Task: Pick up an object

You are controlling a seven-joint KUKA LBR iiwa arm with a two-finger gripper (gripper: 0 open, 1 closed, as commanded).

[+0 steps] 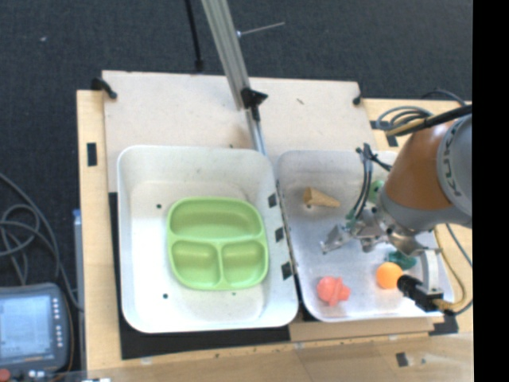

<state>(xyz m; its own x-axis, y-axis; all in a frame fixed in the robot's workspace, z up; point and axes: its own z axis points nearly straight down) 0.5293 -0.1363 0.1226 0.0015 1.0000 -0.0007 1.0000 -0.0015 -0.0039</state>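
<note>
Currently: the gripper (338, 239) hangs low over the right bin (296, 213), right of centre in the frame.
Fingers: whether they are spread or pressed together cannot be told; nothing is seen between them.
Candidates: tan wedge (320, 200) above-left of the gripper; red lump (333, 290) below it; orange ball (388, 275) to the lower right.
Why there: it probably lines up over loose objects.
Left bin (135, 213): green divided tray (216, 242) sits mid-floor.
Edges: the ball lies near the bin's lower right rim.
Room: bare floor surrounds the wedge and lump.
</note>
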